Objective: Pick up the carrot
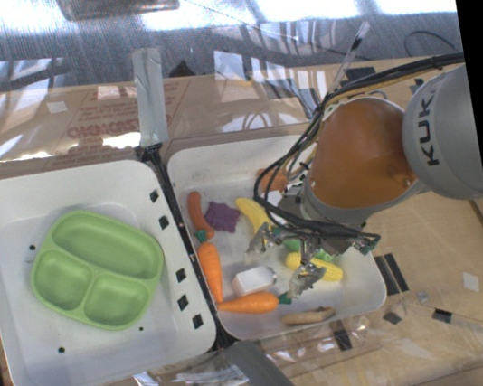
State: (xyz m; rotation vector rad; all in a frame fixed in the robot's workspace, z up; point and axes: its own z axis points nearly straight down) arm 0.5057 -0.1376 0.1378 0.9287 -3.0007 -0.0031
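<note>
One carrot (251, 304) just left of the end effector (292, 261).

The arm (373, 156) reaches in from the right, gripper (291, 257) lowered.

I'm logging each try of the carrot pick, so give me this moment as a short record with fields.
left bin: holds a green divided plate
right bin: toy food
carrots: one upright by the left wall, one lying near the front
other items: purple piece, banana, white block, tan piece at front
tool: low over the bin's right part, above a yellow item
carrot status: both lie in the bin, apart from the tool
</note>
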